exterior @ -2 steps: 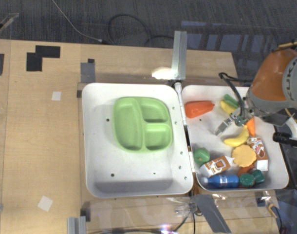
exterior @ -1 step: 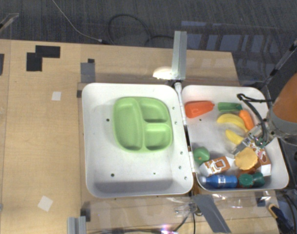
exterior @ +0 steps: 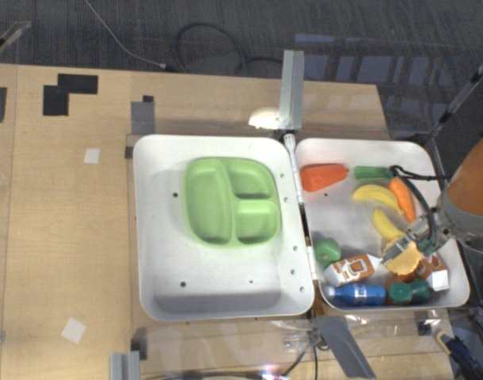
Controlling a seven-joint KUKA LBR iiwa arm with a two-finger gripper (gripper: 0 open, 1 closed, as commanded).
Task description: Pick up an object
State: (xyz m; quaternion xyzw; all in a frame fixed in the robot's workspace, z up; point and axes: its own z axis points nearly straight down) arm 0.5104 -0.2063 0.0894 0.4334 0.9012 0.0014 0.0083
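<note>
The right bin (exterior: 336,212) holds several toy foods. Among them are a red-orange piece (exterior: 323,176), a green piece (exterior: 372,172), two yellow bananas (exterior: 376,195) (exterior: 386,223) and an orange carrot (exterior: 401,196). Along the front lie a green pepper (exterior: 328,251), a white and brown carton (exterior: 351,271), a blue bottle (exterior: 359,294) and a dark green piece (exterior: 408,292). My gripper (exterior: 412,242) is low in the bin's right front part, right over a yellow-orange piece (exterior: 404,261) and beside the lower banana. The arm's orange band (exterior: 473,184) shows at the right edge.
In the left bin (exterior: 158,275) lies a green divided plate (exterior: 230,200). A white and red block (exterior: 438,278) rests by the right bin's front right corner. Black cables (exterior: 420,179) hang over the right bin's rear. A metal post (exterior: 291,89) stands behind the bins.
</note>
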